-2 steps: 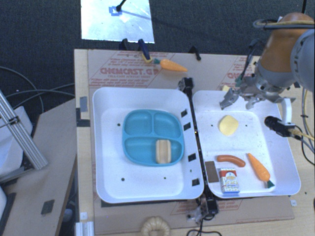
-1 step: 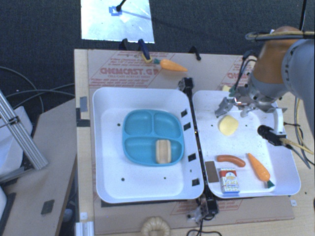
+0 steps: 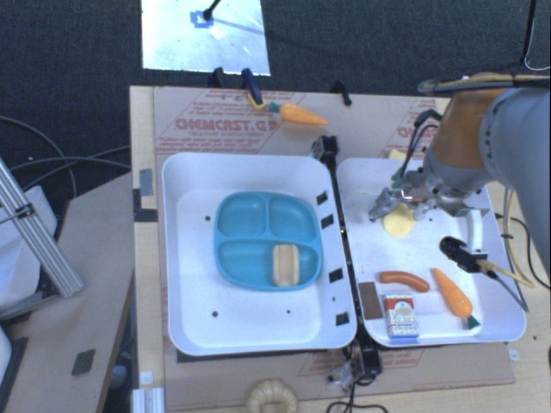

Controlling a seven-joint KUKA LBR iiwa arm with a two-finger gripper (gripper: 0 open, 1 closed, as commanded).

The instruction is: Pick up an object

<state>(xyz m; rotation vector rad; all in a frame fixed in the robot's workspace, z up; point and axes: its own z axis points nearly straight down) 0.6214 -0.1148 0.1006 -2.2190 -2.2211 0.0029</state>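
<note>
Two white bins (image 3: 258, 338) on a board (image 3: 215, 119), dark carpet (image 3: 69, 50) around

Illumination is even and moderately bright, from overhead. The two white bins (image 3: 258, 334) read clean without blown highlights. Above the bins, a silver sheet (image 3: 207, 24) on the dark floor shows the strongest glare, a pale washed patch across its surface. Shadows are soft and short: a faint grey one lies on the right bin's floor under the arm (image 3: 508, 136), and a thin dark edge rims the blue plate (image 3: 258, 231) in the left bin. The arm's near surface is soft, slightly out of focus. Printed lettering on the board behind the bins is legible. Overall grain is mild; the dark carpet loses detail.
</note>
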